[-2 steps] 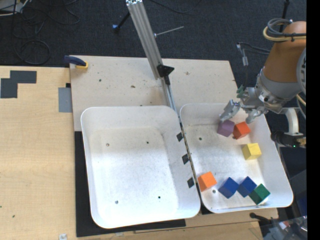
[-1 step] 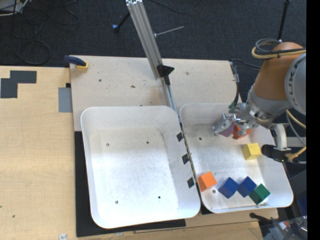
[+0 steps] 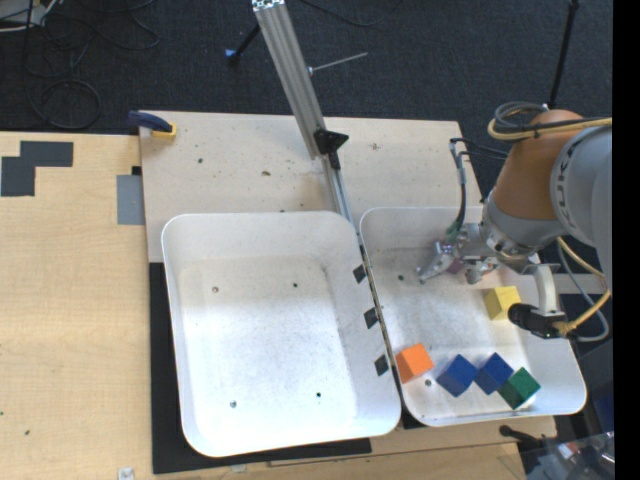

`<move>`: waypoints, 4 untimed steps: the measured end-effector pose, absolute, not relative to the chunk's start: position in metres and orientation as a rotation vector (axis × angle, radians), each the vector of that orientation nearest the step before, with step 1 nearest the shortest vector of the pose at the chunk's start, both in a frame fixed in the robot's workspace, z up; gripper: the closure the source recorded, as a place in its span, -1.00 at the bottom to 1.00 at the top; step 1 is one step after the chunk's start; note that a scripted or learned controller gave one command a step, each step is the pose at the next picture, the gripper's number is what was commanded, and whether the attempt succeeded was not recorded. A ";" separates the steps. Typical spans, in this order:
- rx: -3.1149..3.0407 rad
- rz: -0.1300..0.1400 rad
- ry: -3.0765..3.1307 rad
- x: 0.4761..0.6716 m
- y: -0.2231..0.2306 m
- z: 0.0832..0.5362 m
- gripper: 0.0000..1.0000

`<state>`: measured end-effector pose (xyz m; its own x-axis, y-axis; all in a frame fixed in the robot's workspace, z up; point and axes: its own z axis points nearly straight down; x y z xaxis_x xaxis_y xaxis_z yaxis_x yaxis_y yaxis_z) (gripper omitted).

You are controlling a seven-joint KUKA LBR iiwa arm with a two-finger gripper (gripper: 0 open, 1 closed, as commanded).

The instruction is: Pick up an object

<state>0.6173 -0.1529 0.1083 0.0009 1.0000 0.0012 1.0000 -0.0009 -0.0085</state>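
Your end effector (image 3: 447, 260) hangs low over the right bin (image 3: 400, 230), near its far end, and you cannot tell from up here whether it is spread or closed; nothing shows between its tips. Just to its right and a little nearer you sits the yellow block (image 3: 502, 301). Farther toward the bin's near end lies the orange block (image 3: 413, 362), then two blue blocks (image 3: 457, 375) (image 3: 493, 371) touching, and the green block (image 3: 521, 387) against the second. Off to its left, the left bin (image 3: 200, 258) rests on the desk (image 3: 230, 173).
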 end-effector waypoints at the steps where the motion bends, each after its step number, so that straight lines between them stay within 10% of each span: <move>1: -2.225 0.003 -2.212 0.618 -0.154 0.122 1.00; 4: -2.222 -0.002 -2.224 0.629 -0.161 0.261 1.00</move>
<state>0.6292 -0.1608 0.2608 -0.0009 1.0000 -0.0005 1.0000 0.0009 0.0025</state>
